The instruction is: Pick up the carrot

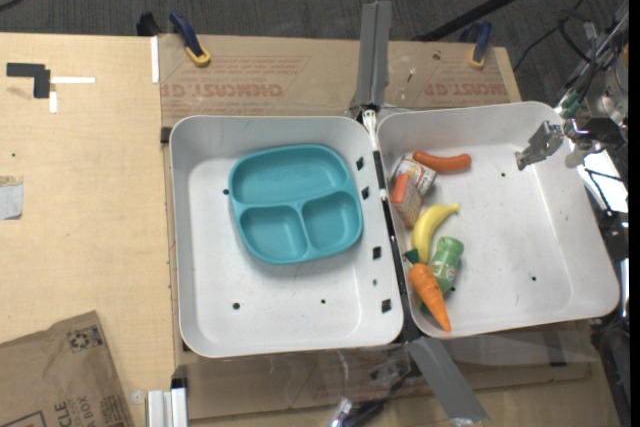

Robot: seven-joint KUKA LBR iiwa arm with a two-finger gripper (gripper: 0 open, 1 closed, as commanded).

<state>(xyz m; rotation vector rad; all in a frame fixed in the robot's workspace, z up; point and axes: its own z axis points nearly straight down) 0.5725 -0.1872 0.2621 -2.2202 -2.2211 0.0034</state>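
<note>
The orange carrot (431,297) lies near the front left corner of the right bin (520,310), its green top end pointing toward the back. It touches a green can (446,262) lying just behind it. My gripper (540,146) hovers over the right bin's back right area, well away from the carrot, with nothing seen in it.
A yellow banana (432,224), a small snack packet (408,185) and a red-orange sausage (442,161) lie along the right bin's left side. A teal divided plate (240,183) sits in the left bin (200,305). Clamps and cardboard lie behind the bins.
</note>
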